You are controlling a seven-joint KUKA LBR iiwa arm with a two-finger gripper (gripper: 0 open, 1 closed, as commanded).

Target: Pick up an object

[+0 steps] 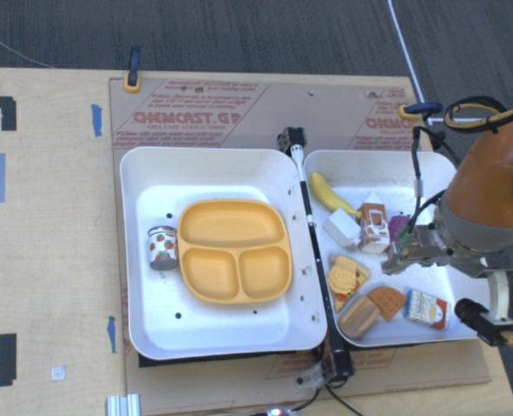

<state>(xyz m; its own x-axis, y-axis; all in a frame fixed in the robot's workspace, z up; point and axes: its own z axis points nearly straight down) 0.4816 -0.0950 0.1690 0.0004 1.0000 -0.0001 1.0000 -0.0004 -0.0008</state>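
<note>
My jaws (397, 258) hang low over the right bin (360, 165), near its middle, and I cannot tell from this slant whether they are spread or pressed together; nothing shows between them. Going near to far: nearest the front rim lie a brown bread-like piece (358, 316), a toast-coloured slice (386, 301) touching it, and to their right a small white and red carton (426, 308). All three sit nearer than my jaws, the slice just beside and below them. Left of my jaws lies a yellow waffle-like piece (344, 275). Farther back stand a little juice box (374, 227) and a white block (341, 228), and farthest, the banana (329, 194), its long axis running from far-left to near-right. The toast-coloured slice looks my closest candidate, I judge. The left bin (144, 319) holds a yellow divided plate (234, 250) and a small can (162, 248), well apart from me.
</note>
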